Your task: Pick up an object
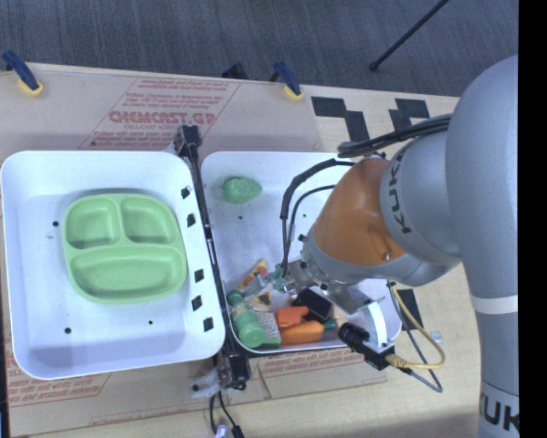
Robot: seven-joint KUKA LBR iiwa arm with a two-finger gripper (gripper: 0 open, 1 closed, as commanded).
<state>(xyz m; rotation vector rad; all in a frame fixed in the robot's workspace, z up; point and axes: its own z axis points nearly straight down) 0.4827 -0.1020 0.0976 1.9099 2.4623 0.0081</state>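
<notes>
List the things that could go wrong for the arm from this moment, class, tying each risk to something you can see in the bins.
1. The small objects, among them an orange carrot-shaped toy and a green bottle-shaped item, lie crowded in the near corner of the right white bin; the gripper may catch two or none.
2. That pile sits against the bin's wall, so the gripper could strike it.
3. The arm's bulk hides the grasp area, so a failed pick may go unnoticed.

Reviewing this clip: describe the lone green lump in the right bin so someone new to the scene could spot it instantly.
Start at the right bin, the one the arm reaches into. Look toward its far end, near the divider between the bins: the green lump lies there alone on bare white floor. Unlike the pile of toys at the near end, it is a single soft-edged, pale green blob, apart from everything.
</notes>
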